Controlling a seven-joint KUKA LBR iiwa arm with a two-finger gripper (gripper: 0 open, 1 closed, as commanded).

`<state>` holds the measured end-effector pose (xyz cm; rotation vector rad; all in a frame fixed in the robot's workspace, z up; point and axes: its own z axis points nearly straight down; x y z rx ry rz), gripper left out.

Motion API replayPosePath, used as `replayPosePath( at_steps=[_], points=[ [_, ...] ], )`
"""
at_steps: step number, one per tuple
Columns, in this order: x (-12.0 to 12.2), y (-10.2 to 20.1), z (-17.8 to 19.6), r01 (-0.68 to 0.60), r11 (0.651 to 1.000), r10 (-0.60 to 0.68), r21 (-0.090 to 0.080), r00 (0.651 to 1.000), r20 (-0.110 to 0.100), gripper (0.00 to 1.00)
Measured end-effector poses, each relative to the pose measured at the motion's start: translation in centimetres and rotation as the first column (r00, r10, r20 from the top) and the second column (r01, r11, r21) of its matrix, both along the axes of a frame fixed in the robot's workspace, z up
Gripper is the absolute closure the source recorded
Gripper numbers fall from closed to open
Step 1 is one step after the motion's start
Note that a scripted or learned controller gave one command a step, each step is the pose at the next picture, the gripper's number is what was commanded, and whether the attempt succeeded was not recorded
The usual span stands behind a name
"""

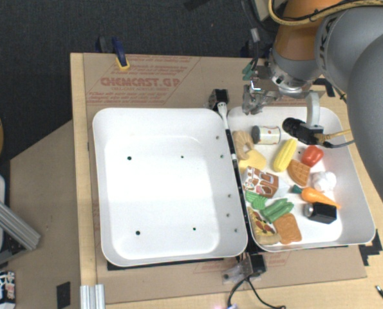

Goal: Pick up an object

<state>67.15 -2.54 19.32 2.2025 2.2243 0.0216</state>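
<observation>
Camera view: tool [254,103] hung above right bin's [358,227] far-left corner, nothing seen between its fingers, opening not discernible | candidate objects lay in right bin: corn cob [284,155], small can [266,134], carrot [318,197] | left bin [114,124] alongside on tabletop [152,82].

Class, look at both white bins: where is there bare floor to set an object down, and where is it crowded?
The left bin has bare white floor from wall to wall. The right bin is crowded: corn, carrot, black block and other toys cover its middle, leaving a bare strip along its right wall.
</observation>
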Motion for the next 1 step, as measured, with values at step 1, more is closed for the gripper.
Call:
replayPosePath(
  at_steps=[1],
  points=[
    [-0.50, 6.53, -0.82, 0.003, 1.000, -0.003, 0.000, 1.000, -0.016, 1.00]
  ],
)
